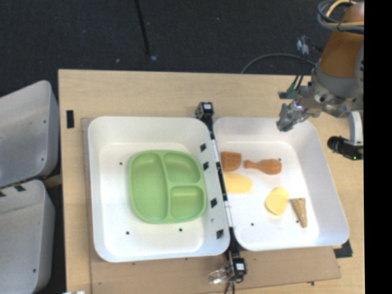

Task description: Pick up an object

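1. Nearest in the right bin (324, 182) lie a tan cone-shaped piece (299, 211) and a yellow round piece (277, 201), just beside each other.
2. Further back, a yellow slab (237, 184) sits by the divider, with a brown block (231, 161) and a brown drumstick-shaped piece (264, 165) beyond it.
3. The left bin (110, 237) bears a green divided plate (166, 185).
4. Farthest, the gripper (286, 122) hangs over the right bin's far rim, carrying nothing; whether it is spread I cannot tell.
5. Judged step: approach. Next it must travel nearer, settle over one piece and descend.
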### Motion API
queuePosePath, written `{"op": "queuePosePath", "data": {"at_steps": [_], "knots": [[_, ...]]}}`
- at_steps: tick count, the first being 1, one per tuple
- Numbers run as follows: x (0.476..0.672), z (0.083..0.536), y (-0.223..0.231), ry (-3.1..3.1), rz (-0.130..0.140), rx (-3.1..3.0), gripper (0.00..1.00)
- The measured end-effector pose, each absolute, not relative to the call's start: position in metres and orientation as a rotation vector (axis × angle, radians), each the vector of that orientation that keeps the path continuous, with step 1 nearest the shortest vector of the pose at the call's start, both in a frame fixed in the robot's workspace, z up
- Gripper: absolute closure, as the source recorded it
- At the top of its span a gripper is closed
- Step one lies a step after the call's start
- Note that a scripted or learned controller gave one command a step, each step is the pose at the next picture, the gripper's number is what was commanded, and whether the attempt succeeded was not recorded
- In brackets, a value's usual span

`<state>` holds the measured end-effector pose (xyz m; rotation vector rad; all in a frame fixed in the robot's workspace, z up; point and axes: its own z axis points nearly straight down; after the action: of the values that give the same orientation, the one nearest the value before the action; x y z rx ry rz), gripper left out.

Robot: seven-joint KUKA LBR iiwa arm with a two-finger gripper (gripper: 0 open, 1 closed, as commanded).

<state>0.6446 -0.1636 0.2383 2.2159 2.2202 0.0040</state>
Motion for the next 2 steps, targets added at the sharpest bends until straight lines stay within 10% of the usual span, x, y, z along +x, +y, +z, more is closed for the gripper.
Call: {"op": "queuePosePath", "data": {"at_steps": [2], "knots": [[0.606,0.258,-0.059,2.229,0.001,2.215,1.0]]}}
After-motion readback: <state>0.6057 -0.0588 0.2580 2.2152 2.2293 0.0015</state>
